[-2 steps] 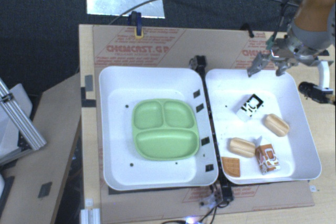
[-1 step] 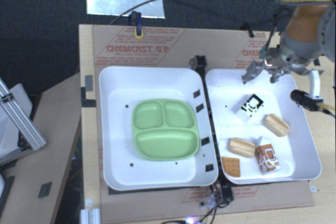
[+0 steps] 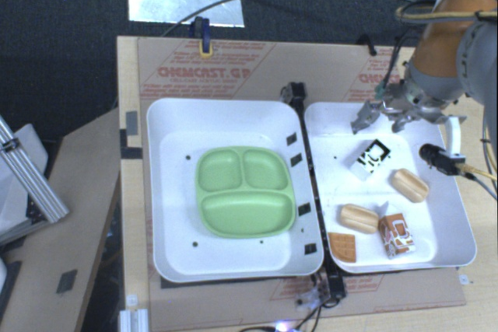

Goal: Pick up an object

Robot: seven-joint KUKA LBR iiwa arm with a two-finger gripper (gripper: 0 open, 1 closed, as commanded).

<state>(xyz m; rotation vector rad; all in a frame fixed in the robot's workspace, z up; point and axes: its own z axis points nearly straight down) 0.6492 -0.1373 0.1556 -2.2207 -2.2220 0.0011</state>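
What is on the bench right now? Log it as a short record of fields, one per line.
left bin: holds a green divided plate
right bin: black-and-white small box, two bread rolls, a cracker, a brown-and-white carton
gripper: above the right bin's far edge, nothing seen between its fingers
arm: enters from the right
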